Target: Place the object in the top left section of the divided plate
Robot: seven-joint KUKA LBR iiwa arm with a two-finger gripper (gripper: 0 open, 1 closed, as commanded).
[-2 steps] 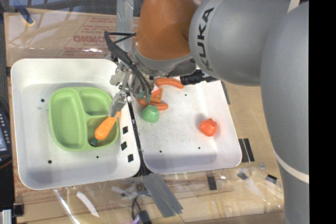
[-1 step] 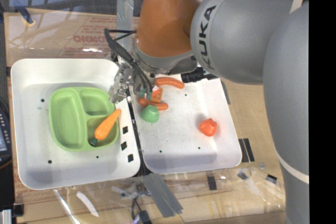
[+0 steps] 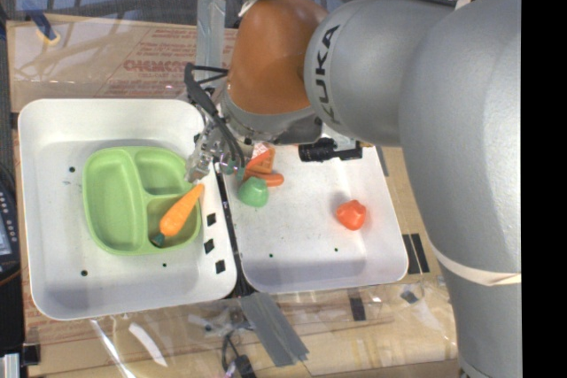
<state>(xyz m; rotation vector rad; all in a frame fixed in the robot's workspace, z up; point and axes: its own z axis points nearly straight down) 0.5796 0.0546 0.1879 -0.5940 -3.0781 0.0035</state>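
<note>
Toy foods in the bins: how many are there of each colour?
Orange: 2, the carrot lying over the green plate and another orange piece partly hidden under the arm
Green: 1, a round green toy
Red-orange: 1, a pepper-like toy
Total: 4

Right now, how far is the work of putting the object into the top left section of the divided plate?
Done: the carrot already lies on the green divided plate in the left bin, across the lower right section, its tip over the rim. In hand: the gripper hovers just above the carrot's upper end. Left: the top left section looks bare, so the placement is apparently not finished.
</note>
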